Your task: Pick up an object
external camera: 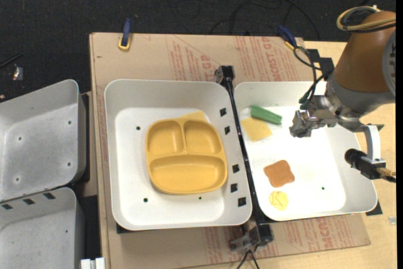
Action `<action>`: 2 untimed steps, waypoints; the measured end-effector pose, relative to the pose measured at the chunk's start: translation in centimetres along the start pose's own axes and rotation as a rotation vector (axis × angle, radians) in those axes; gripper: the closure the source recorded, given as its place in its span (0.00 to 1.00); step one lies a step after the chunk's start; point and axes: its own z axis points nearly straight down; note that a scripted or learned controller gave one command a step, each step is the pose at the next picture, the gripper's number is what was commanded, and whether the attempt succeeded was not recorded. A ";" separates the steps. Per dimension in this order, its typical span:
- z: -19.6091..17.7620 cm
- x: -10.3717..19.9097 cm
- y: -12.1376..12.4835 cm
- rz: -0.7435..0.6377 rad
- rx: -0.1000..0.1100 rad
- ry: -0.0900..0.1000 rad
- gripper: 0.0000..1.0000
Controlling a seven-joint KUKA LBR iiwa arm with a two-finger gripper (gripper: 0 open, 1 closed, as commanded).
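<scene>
Over right bin (pixel 352 201) | pincer (pixel 301 127) state: cannot tell | green block (pixel 266 114) just left, long axis pointing toward pincer

The only lettering stands on the flat brown cardboard sheet (pixel 170 50) under the two bins: faded red print, repeated in several places. On the far strip it runs at a slant, and near the far right corner it seems reversed, perhaps "MOCOTT", though I cannot be sure. More red print along the near right edge is too faint to read.
</scene>
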 end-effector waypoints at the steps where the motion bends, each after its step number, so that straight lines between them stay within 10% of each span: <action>1: -0.8 0.0 0.1 0.000 0.002 0.000 1.00; 2: -1.0 4.7 -2.2 -0.005 0.005 0.003 1.00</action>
